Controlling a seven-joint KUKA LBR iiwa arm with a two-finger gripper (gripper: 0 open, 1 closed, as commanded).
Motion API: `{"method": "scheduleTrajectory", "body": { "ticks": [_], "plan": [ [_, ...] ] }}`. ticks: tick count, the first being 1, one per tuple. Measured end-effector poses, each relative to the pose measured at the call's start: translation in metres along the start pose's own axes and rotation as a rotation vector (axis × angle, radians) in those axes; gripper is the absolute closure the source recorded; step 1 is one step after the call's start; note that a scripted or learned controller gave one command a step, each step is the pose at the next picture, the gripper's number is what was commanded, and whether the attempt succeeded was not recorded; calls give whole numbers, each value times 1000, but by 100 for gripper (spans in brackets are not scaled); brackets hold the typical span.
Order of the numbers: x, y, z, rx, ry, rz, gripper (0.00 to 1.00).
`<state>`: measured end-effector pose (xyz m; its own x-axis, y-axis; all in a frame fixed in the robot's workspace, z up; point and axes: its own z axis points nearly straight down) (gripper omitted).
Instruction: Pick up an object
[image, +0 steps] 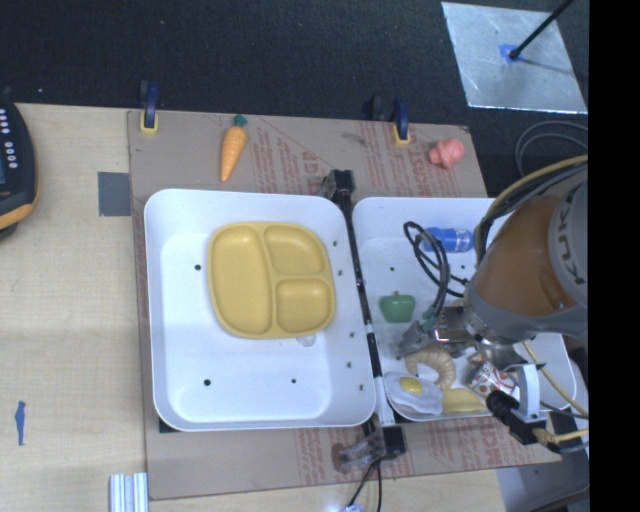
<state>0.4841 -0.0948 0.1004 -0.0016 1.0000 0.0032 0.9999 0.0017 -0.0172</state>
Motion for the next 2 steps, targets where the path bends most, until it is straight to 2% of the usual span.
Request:
{"method": "scheduleTrajectory", "body": {
  "ticks": [1, 2],
  "plan": [
    [-1, 6, -16, -15, -4, -3, 100],
    [-1, 6, -16, -15, -4, -3, 0]
  ]
}}
